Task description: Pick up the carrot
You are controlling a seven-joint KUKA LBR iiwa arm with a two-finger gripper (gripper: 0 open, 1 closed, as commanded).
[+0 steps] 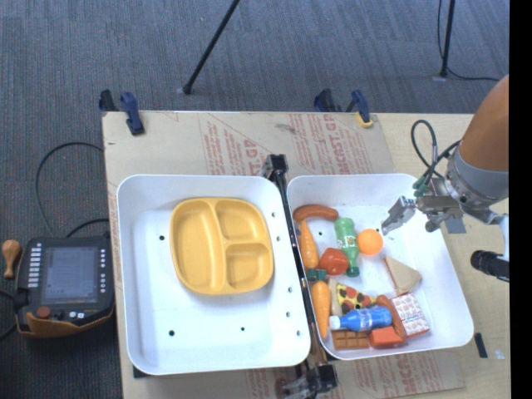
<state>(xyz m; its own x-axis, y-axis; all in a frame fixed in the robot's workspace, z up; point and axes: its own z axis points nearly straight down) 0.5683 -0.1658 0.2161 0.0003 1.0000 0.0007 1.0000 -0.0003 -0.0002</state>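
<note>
The carrot (321, 307) is orange with a green top. It lies lengthwise along the left wall of the right bin (440, 248), near the front, with its tip toward the front edge. My gripper (397, 214) hangs over the rear middle of that bin, up and to the right of the carrot and well apart from it. It sits just above and to the right of an orange ball (370, 241). Nothing shows in its grasp.
Crowded around the carrot are a pale orange stick (307, 243), a sausage (314, 213), a green bottle (347, 238), a red vegetable (333, 261), a pizza slice (349, 294), a blue bottle (363, 318) and a bread slice (403, 274). The left bin holds a yellow divided plate (223, 245).
</note>
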